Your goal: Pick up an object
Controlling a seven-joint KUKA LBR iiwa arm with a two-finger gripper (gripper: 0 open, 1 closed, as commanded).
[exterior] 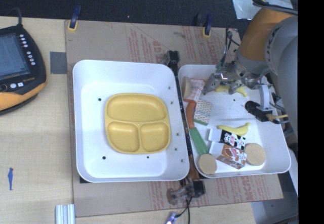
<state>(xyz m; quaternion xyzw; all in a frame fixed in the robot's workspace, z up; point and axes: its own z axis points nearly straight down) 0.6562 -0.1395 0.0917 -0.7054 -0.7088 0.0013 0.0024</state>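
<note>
- Worktop [40, 137]: pale wood.
- Left bin [91, 117]: white, holds the yellow tray [137, 122].
- Right bin [276, 167]: just right of the tray.
- Arm [268, 36]: well right of the tray.
- Claw [223, 85]: right of the tray, over the right bin's far end; spread or closed, cannot tell.
- Banana [236, 129]: right of the tray, in the right bin, apart from the claw.

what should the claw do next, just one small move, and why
Probably a short slide toward the picture's lower edge, to bring the claw over the banana. The claw sits at the far end of the right bin, while the banana lies mid-bin with bare floor on its far side. It looks like an easier pick than the crowded things along the near edge.
</note>
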